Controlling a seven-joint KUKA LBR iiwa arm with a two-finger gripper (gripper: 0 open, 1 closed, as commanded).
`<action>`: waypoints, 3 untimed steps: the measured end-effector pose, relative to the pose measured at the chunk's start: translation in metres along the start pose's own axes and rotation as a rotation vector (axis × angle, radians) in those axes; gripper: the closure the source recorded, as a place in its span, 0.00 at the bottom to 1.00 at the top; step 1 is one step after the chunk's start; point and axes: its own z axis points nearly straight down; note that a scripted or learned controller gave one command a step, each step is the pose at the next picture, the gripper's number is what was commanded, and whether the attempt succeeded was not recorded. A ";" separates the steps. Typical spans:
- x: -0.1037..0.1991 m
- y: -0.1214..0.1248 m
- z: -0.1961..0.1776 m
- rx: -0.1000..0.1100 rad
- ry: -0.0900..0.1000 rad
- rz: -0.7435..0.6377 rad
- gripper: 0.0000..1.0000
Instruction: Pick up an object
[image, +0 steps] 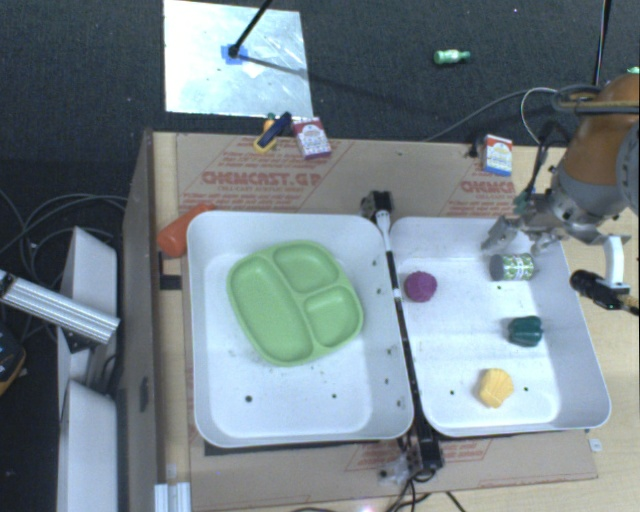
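Note:
The right bin (455, 335) holds a small silver and green can (513, 267) on its side near the back right, a purple ball (419, 286), a dark green toy pepper (524, 330) and a yellow corn-like toy (494, 387). My gripper (522, 240) hangs just behind and above the can, open, its two fingers spread to either side with nothing between them. The left bin (215, 390) carries a light green divided plate (294, 300).
Behind the bins, on the cardboard, lie two small red and white boxes (313, 138) (497, 155) and a yellow and blue tool (272, 130). An orange object (172, 235) sits by the left bin's back corner. A green bottle (451, 57) lies on the dark floor.

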 end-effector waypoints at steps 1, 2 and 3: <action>-0.012 0.009 0.047 -0.003 0.000 -0.003 0.00; -0.016 -0.027 0.064 0.002 0.001 0.000 0.00; 0.014 -0.065 0.063 0.002 0.001 0.000 0.00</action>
